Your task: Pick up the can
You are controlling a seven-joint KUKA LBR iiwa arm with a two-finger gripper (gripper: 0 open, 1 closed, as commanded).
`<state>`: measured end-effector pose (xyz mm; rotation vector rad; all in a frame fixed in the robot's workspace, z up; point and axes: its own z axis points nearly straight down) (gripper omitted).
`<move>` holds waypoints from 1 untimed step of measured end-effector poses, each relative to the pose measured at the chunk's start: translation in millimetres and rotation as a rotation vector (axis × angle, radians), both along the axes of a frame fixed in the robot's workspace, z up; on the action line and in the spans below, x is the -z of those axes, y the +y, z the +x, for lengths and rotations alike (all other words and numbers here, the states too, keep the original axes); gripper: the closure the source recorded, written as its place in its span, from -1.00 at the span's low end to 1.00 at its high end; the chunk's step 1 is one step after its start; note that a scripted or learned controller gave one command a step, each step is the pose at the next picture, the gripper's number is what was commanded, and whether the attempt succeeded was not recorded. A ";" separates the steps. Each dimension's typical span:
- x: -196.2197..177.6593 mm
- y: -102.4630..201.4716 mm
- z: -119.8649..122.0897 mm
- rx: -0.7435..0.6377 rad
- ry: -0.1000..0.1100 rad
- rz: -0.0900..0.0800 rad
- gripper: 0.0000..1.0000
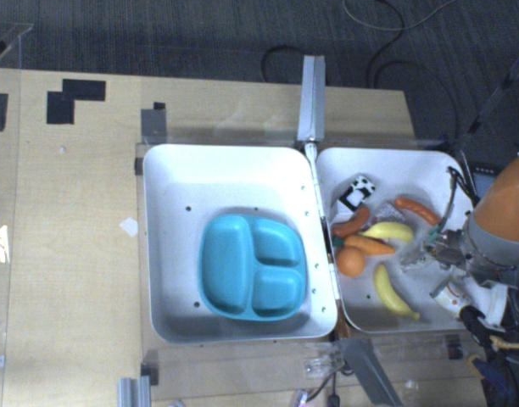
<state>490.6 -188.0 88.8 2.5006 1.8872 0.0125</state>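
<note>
A small black-and-white can [357, 192] lies near the back left of the right bin [412, 161]. My gripper [431, 251] hangs low over the right side of that bin, beside the tip of a yellow banana [388, 231]. It is well to the right of the can and nearer the front, apart from it. Above the gripper, the arm's orange band [505, 206] shows at the right edge of the view.
Around the can lie a red sausage [416, 209], a brown sausage [352, 222], a carrot [370, 246], an orange [350, 263] and a second banana [394, 292]. The left bin [175, 227] holds a blue divided plate [253, 266].
</note>
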 end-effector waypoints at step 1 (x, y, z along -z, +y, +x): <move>0.3 13.4 66.7 0.133 0.000 0.001 -1.00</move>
